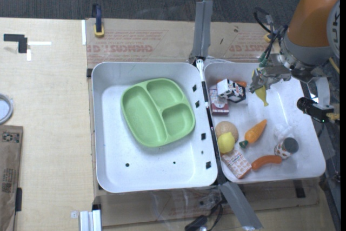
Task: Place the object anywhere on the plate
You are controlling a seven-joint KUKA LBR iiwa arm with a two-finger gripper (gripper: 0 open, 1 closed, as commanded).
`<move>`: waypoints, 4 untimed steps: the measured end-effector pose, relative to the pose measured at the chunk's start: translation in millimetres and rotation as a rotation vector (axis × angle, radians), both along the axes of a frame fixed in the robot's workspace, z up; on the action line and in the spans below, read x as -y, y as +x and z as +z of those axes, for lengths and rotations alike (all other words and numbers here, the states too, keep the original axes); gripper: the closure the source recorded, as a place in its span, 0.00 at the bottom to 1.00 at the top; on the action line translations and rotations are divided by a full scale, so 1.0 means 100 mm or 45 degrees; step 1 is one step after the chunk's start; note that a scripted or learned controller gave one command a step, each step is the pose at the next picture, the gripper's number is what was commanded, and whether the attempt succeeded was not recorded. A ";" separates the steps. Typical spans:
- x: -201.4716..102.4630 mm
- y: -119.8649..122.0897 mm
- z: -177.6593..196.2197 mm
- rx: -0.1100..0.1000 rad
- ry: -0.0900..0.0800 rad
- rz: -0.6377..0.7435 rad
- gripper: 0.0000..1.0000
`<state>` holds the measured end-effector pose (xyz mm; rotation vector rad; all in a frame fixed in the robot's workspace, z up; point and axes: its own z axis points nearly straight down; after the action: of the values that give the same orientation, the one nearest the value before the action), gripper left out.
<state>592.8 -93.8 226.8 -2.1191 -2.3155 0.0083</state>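
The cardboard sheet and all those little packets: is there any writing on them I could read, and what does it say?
Cardboard sheet: red print, upside down and too blurred to read for sure.
Red-and-white packet: print too small to read.
Patterned packet: too small to read.
Brown bag: a dark mark, unreadable.

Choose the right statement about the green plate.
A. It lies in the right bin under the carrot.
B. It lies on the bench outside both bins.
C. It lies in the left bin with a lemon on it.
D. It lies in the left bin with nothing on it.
D: the plate lies in the left bin, all three compartments bare; the carrot and lemon are in the right bin.
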 end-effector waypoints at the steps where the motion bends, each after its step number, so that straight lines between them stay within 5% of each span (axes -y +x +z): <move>1: -0.63 0.36 -0.39 0.001 0.001 0.103 1.00; 2: -1.55 0.41 0.04 0.001 -0.001 -0.036 1.00; 3: -1.92 0.47 -0.70 -0.003 -0.001 0.049 1.00; 4: -1.84 0.67 0.71 0.002 0.000 0.309 1.00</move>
<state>659.8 90.6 297.8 -1.8239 -2.5569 0.0073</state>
